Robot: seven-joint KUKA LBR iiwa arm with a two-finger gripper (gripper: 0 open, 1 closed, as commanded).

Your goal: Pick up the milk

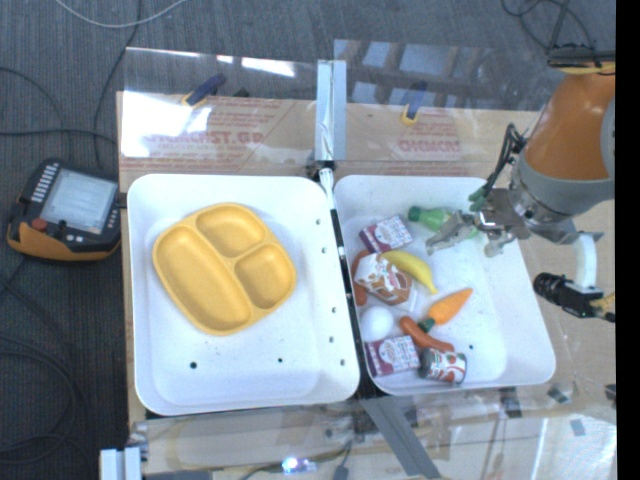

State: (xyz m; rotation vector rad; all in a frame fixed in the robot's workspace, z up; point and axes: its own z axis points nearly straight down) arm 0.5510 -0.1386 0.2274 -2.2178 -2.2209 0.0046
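Milk is what you are after, and two small maroon-and-white cartons could be it: one carton (386,234) is lying near the upper left of the right bin (520,318), the other carton (392,355) is sitting near the bin's lower left edge. You cannot read the printing on either; the labels are too small and blurred.

Your gripper (455,231) is hovering over the upper part of the right bin, its fingers spread apart and clasping nothing. It is sitting to the right of the upper carton, apart from it, and just below a green bottle (432,215) lying on its side.

Around the cartons you are seeing a banana (412,267) leaning over a round red-and-white packet (381,279), a white egg (377,322) just below that, a carrot (451,305) lying at a slant, a red chili (421,332) beside it, and a small can (443,366) on its side touching the lower carton.

In the left bin (180,368) a yellow divided plate (224,266) is lying with three compartments.

Behind the bins, red lettering is showing upside down on the brown board (230,138), and glare is keeping you from reading it. A teach pendant (66,211) is resting on the floor to the left, its screen lit but unreadable.
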